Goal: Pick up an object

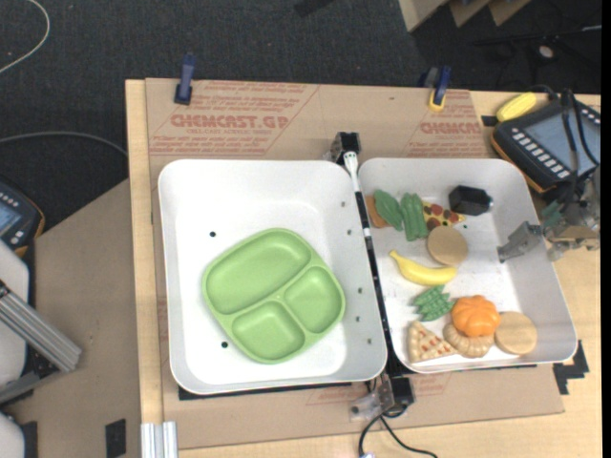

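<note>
Toys point(449, 284), banana point(423, 270) among them, lie in the right bin point(544, 284); you see the gripper point(520, 241) at its right rim, grasp unclear. Approach step: you next lower onto one.

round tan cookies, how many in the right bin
2: one round tan cookie sits mid-bin above the yellow banana; another lies at the near right corner beside the orange pumpkin.

Left bin point(181, 256) — green tray point(274, 295) central, margins open | right bin point(544, 284) — toy food point(449, 284) crowded, right strip open
</note>
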`<state>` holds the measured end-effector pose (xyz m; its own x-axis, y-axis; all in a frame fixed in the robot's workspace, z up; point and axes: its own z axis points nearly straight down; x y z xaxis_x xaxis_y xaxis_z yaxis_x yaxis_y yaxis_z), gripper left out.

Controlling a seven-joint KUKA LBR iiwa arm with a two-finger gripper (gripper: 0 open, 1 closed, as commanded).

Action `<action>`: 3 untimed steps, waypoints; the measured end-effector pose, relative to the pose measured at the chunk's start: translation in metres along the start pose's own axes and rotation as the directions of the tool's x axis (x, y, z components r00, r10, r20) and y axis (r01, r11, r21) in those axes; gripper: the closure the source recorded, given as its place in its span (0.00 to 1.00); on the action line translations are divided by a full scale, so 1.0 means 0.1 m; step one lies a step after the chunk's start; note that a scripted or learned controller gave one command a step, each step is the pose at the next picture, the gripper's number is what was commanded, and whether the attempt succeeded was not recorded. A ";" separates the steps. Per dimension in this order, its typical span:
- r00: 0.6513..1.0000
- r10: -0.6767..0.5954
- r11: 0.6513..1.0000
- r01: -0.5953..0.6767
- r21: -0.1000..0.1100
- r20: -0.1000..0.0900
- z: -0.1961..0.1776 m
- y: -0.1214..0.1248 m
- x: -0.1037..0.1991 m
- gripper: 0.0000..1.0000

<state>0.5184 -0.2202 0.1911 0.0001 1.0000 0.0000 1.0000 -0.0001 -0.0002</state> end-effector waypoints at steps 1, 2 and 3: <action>1.000 -0.003 1.000 0.003 -0.003 -0.001 1.08 -0.39 0.82 0.00; 1.000 0.006 1.000 -0.006 -0.009 0.009 0.27 -0.39 -0.08 0.00; 1.000 -0.006 1.000 0.006 -0.003 0.001 1.08 -0.38 0.68 0.00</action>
<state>0.4803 -0.1519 0.0835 -0.0055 1.0000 -0.0006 1.0000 0.0055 0.0029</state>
